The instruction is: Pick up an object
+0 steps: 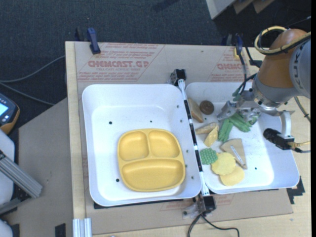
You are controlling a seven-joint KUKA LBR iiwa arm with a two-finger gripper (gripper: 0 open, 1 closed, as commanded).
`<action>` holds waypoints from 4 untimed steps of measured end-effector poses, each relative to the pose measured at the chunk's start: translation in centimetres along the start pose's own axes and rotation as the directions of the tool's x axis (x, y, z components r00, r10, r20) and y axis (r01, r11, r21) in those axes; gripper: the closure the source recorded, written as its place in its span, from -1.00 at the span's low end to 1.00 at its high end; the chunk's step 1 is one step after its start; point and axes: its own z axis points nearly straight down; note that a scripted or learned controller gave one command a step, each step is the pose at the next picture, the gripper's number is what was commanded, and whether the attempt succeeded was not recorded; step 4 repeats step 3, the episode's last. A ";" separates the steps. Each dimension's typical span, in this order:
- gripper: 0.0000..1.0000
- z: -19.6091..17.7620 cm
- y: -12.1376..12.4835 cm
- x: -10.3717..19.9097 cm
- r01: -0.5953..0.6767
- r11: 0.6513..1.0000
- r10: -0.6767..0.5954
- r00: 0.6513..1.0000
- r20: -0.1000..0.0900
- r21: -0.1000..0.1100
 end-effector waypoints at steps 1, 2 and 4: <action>-1.00 3.9 -3.5 4.0 0.005 1.000 -0.005 1.000 -0.001 -0.008; 1.00 2.6 -3.2 3.8 0.002 1.000 -0.002 1.000 0.003 -0.017; 1.00 -7.0 -3.1 10.9 0.012 1.000 -0.012 1.000 0.001 -0.026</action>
